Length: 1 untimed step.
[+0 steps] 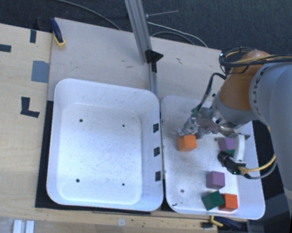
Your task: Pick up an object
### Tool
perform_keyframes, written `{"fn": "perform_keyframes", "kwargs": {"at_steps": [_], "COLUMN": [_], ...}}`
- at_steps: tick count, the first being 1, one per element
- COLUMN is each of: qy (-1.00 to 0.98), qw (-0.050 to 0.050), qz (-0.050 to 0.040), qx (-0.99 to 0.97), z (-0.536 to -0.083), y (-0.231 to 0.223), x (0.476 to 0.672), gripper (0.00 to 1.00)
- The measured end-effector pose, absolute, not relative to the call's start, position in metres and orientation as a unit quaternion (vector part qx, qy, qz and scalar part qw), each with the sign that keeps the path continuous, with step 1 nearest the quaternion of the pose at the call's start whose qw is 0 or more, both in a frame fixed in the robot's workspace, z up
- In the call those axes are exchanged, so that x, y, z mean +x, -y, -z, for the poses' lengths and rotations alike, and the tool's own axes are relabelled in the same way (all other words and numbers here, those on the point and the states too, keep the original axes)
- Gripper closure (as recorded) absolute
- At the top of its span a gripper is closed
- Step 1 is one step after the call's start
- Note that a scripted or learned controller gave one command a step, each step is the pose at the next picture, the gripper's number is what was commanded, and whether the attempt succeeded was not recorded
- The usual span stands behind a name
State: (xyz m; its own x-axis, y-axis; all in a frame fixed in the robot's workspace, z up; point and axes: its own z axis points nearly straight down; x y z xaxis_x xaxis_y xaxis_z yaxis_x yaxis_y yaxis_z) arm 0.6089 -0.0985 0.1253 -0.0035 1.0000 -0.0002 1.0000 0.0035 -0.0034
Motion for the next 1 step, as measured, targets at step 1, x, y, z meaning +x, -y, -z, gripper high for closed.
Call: {"fn": "perform_keyframes", "kwargs": {"at_steps": [1], "qy": [0.709], "qw": [-0.002], "qz": [0.0024], "qx": [-0.705], "z": [-0.2577], "y": [0.0503], "x": [0.6119], "gripper": [1.00]}}
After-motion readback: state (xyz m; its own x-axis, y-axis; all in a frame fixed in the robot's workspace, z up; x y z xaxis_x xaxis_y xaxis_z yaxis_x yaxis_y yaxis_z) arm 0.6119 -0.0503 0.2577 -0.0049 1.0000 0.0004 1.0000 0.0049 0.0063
